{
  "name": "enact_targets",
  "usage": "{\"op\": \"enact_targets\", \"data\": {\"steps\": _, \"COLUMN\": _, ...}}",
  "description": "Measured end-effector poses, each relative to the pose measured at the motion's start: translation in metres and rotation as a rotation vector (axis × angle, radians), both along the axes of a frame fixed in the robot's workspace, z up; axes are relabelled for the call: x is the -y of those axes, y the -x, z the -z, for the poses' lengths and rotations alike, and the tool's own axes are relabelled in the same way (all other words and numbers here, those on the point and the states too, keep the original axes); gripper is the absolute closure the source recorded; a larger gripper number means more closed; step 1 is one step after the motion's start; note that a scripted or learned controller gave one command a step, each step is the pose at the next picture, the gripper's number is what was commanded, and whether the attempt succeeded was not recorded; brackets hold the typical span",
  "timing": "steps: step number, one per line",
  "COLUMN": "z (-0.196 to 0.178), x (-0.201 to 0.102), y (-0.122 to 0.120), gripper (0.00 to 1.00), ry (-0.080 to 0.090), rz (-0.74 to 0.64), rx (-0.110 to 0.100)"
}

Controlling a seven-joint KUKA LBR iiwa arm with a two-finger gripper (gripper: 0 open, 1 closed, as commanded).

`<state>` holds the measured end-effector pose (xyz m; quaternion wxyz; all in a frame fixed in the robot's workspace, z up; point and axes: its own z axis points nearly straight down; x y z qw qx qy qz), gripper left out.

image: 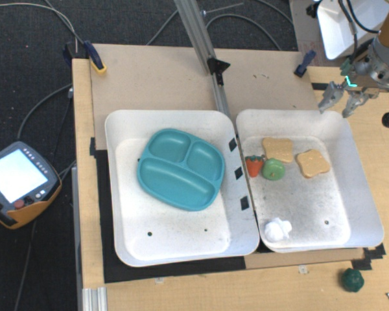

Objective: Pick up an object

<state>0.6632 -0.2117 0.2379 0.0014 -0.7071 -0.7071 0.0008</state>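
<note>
While fingers (338, 103) hang apart, left bin (126, 238) holds teal tray (180, 168) — right bin (356, 219) 2 toasts (277, 149), apple (273, 169).

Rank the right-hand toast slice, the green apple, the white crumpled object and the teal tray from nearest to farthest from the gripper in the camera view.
From the gripper, above the right bin's far corner:
1. Right-hand toast slice, right bin, far side.
2. Green apple, right bin, toward the divider.
3. White crumpled object, right bin's near edge.
4. Teal tray, left bin.
</note>
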Motion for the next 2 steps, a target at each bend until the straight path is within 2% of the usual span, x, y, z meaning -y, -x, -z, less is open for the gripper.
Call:
{"op": "enact_targets", "data": {"steps": 1, "z": -0.002, "x": 0.0, "y": -0.001, "gripper": 0.0, "ry": 0.001, "rz": -0.001, "rx": 0.004}}
{"op": "enact_targets", "data": {"steps": 2, "z": 0.039, "x": 0.0, "y": -0.002, "gripper": 0.0, "ry": 0.0, "rz": -0.001, "rx": 0.0}}
